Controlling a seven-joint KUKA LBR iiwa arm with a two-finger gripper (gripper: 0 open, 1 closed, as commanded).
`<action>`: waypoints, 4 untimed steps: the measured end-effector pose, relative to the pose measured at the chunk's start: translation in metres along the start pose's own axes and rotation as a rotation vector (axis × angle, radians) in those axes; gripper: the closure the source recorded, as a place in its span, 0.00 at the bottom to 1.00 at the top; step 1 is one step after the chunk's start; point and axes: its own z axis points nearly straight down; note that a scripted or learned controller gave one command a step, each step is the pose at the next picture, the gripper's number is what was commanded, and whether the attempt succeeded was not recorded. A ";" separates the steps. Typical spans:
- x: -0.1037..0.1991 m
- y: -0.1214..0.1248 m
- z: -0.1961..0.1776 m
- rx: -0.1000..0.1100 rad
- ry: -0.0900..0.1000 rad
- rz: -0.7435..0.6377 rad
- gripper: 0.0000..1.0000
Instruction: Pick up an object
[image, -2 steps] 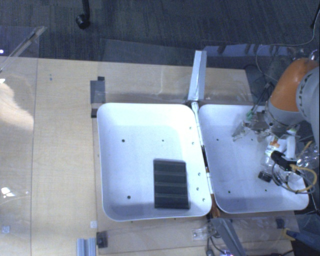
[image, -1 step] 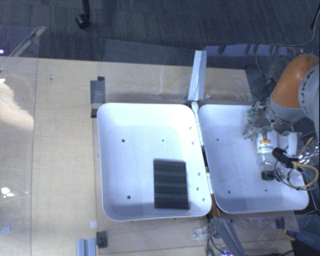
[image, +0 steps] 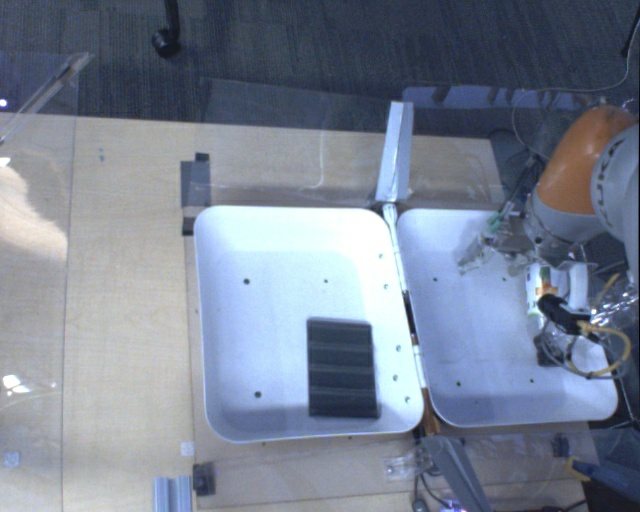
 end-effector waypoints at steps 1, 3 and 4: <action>-0.032 0.007 -0.055 0.008 -0.012 -0.191 0.00; -0.037 -0.034 0.011 0.004 -0.012 -0.156 0.00; -0.040 -0.096 0.009 0.004 -0.013 -0.256 0.00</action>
